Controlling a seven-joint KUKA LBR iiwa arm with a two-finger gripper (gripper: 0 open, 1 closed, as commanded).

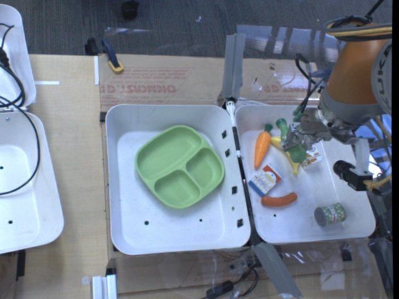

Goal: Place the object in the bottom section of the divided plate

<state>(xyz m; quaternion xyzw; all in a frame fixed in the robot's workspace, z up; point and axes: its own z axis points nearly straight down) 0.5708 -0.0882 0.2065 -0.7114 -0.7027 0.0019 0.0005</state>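
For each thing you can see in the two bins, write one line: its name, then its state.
Green plate: flat in the left bin, nothing in its sections.
Carrot: lying in the right bin.
Sausage: lying flat.
Small carton: lying flat.
Can: on its side.
Gripper: low over the toys.

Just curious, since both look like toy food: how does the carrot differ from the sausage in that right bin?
The carrot is orange with a green top; the sausage is a redder orange all over. The carrot tapers to a point, while the sausage is evenly thick and slightly curved. The carrot lies nearly lengthwise up the bin, the sausage across it. Both are long, lie flat in the right bin, and are untouched by the gripper.
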